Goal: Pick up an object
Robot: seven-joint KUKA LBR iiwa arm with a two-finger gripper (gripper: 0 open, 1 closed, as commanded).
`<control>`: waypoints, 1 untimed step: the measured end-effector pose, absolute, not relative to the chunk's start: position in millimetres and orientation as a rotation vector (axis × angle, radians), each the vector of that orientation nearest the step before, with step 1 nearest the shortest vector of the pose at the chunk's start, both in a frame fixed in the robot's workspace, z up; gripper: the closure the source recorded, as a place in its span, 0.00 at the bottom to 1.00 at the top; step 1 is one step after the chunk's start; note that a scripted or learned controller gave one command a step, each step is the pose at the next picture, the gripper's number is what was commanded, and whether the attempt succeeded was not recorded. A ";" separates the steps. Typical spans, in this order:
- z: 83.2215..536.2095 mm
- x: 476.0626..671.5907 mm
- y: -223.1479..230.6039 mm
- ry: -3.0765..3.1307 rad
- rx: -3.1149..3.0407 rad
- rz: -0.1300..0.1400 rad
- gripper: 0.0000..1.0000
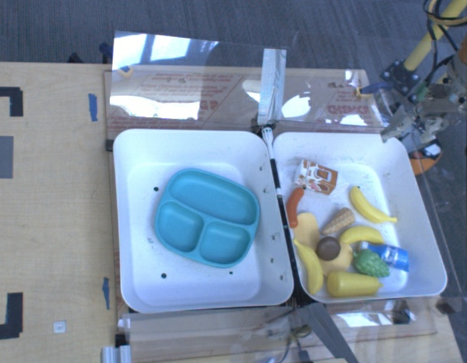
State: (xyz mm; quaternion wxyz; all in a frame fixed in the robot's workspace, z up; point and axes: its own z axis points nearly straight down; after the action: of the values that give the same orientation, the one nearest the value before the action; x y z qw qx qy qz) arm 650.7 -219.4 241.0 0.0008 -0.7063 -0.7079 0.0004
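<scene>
Left bin (135, 203): teal three-compartment plastic plate (207, 216), centre frame.
Right bin (422, 225): yellow toy bananas (369, 206), green toy broccoli (369, 264), small printed carton (316, 177).
Gripper (415, 119): upper right, beyond the bins.

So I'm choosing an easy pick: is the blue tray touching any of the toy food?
Apart. The camera view shows the blue tray alone in the left bin; the toy food lies in the right bin.

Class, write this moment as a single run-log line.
gripper: above right bin's far right corner, nothing seen held | right bin: toy food pile | left bin: blue divided tray | pick: not started
</scene>
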 end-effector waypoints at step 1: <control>143.4 640.3 -216.3 -2.013 -2.432 -0.017 0.00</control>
State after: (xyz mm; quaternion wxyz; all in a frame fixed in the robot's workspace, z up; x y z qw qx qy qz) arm 640.3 -216.3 143.4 -0.0076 -0.7702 -0.6377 -0.0054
